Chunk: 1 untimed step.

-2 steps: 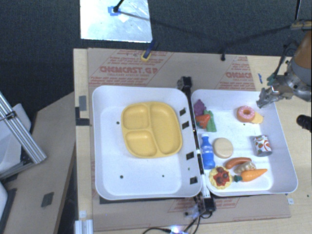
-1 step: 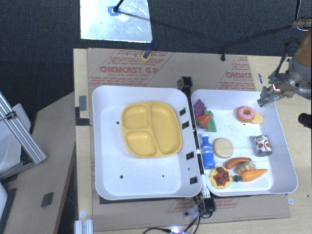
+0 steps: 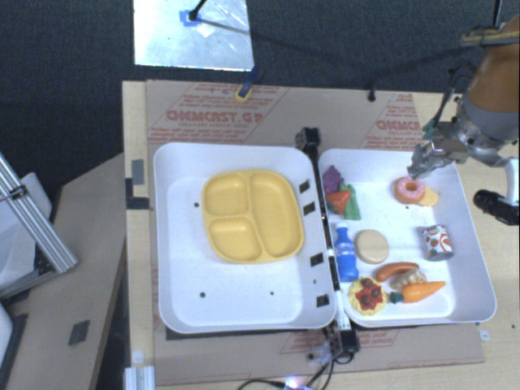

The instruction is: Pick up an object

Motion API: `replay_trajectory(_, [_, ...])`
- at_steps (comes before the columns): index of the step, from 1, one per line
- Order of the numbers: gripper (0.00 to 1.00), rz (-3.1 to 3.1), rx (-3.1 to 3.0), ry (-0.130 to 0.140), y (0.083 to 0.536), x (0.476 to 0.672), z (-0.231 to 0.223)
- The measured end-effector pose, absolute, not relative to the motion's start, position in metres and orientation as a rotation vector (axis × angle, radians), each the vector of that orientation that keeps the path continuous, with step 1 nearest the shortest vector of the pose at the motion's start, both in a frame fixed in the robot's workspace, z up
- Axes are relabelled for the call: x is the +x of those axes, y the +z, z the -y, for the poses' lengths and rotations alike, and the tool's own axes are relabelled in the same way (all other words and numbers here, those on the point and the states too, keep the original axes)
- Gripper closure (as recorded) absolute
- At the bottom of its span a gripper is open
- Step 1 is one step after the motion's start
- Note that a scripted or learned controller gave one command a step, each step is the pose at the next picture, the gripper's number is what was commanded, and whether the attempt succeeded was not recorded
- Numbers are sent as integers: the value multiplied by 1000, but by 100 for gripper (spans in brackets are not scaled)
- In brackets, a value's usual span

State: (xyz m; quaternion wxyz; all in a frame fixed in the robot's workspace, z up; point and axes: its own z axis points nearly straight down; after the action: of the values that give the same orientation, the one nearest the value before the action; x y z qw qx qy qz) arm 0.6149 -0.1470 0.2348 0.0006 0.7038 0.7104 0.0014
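Two white bins side by side on the bench. Left bin [image 3: 175, 299]: yellow three-compartment tray [image 3: 250, 216] lying flat near the middle.

Right bin [image 3: 475, 287], crowded with toy food:
- pink-frosted doughnut [image 3: 409, 189] near the far right part, touching a pale yellow piece [image 3: 429, 197] at its right
- purple grapes [image 3: 331, 179] by the divider, a red-and-green piece [image 3: 344, 201] just beside and in front of them
- blue bottle [image 3: 344, 253] along the divider, round tan bun [image 3: 372, 246] touching its right side
- small can [image 3: 437, 242], red, white and grey, near the right wall
- red sausage [image 3: 396, 271], with an orange carrot [image 3: 422, 291] just in front of it
- little pizza [image 3: 367, 295] at the near left corner, close to the carrot's green end

Gripper [image 3: 422, 165] over the far right of the right bin, just above and behind the doughnut, arm coming in from the right. Jaw state: cannot tell, tips too blurred. Nothing seen gripped. Pale yellow piece crowding the doughnut on one side; open white floor on its left.

Beyond the bins: silver sheet [image 3: 193, 21] on dark floor, blue tape on it.
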Motion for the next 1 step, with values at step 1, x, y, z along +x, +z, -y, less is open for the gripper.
replay_trajectory(1, [100,-2232,2210,5,242,609,94])
